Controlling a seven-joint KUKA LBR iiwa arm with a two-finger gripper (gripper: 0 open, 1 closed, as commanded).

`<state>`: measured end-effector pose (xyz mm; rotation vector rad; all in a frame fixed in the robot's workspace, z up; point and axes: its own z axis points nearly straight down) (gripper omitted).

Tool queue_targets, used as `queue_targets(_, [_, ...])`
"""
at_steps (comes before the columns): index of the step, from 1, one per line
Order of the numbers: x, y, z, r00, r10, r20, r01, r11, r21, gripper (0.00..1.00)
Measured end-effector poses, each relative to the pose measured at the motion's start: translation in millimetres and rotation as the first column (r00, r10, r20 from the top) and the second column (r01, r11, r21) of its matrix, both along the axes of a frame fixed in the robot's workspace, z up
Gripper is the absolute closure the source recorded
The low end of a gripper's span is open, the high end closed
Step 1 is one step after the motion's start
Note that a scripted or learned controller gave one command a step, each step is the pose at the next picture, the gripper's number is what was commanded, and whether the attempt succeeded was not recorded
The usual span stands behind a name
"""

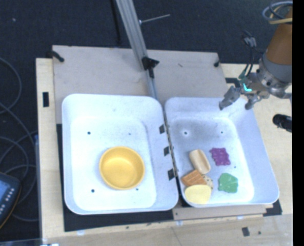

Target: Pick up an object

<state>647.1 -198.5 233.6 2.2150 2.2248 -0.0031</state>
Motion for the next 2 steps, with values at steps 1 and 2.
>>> queue_targets(1, [-1.6, -9.9, -46.0, 1.000, -0.005, -0.003, 0.005, 1.000, 0.000, 0.00])
queue_targets(2, [-5.6, -14.4, -108.6, 1.000, -0.007, -0.005, 0.007, 1.000, 0.001, 0.00])
